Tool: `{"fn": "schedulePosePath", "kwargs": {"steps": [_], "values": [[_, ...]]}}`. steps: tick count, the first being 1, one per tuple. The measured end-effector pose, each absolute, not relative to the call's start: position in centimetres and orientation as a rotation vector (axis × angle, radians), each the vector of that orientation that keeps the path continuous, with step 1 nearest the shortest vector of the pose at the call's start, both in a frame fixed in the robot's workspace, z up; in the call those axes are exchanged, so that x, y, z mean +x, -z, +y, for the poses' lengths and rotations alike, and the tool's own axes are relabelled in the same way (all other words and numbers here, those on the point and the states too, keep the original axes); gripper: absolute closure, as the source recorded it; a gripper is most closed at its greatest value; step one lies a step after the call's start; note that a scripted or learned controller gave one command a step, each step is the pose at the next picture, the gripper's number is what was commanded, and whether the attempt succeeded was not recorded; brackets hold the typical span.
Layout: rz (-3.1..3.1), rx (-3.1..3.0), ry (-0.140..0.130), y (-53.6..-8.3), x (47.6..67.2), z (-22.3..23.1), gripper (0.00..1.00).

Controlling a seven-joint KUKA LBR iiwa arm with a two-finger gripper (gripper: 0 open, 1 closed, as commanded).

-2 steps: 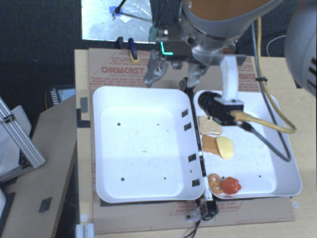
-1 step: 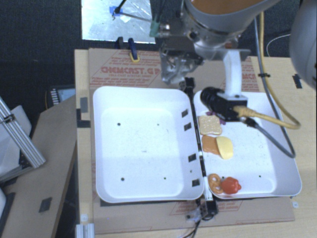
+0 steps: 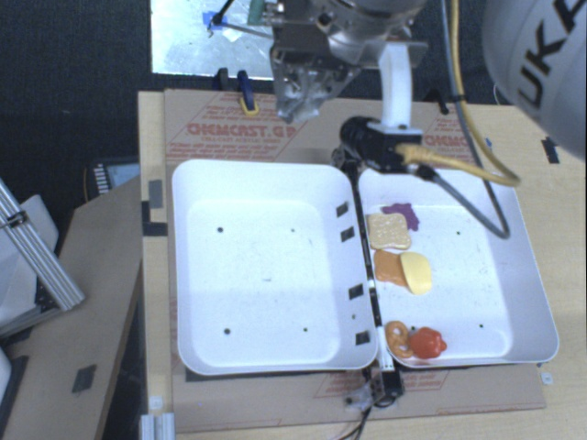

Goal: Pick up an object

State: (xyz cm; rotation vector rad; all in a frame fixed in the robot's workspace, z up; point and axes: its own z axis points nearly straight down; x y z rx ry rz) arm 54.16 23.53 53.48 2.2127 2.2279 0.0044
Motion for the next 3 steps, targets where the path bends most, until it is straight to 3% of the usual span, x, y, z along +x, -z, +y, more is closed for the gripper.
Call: {"fn": "schedulePosePath", "kwargs": {"steps": [1, 2, 3], "values": [[2.23, 2.211, -0.008, -54.6, 54.1, 23.5, 1.0], [2.231, 2.21, -0.006, -54.6, 54.1, 23.5, 0.0], [2.219, 2.223, 0.0, -53.3, 61.4, 23.3, 0.0]]}}
